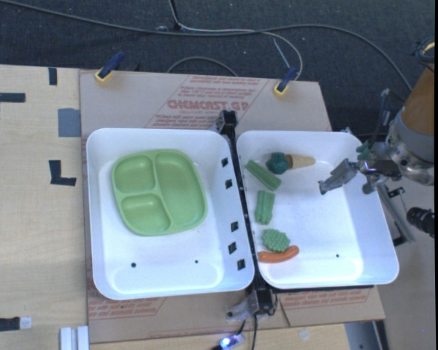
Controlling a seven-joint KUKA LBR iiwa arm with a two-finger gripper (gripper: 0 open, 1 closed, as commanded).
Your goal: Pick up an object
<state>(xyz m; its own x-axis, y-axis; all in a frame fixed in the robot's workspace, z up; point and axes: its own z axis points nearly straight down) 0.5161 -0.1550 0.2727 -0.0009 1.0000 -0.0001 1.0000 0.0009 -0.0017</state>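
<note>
You see gripper (348, 175) over right bin (350, 224), nothing between fingers; toy foods along its left side; green plate (159, 192) in left bin (102, 217).

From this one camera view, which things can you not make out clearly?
- End effector: small and dark over the right bin; whether it is open or shut cannot be told.
- Arm: cut off by the right edge of the camera view.
- Orange piece: partly covered by the bumpy green toy; too small to identify.
- Dark green item beside the cone: blurred, its shape is unclear.
</note>
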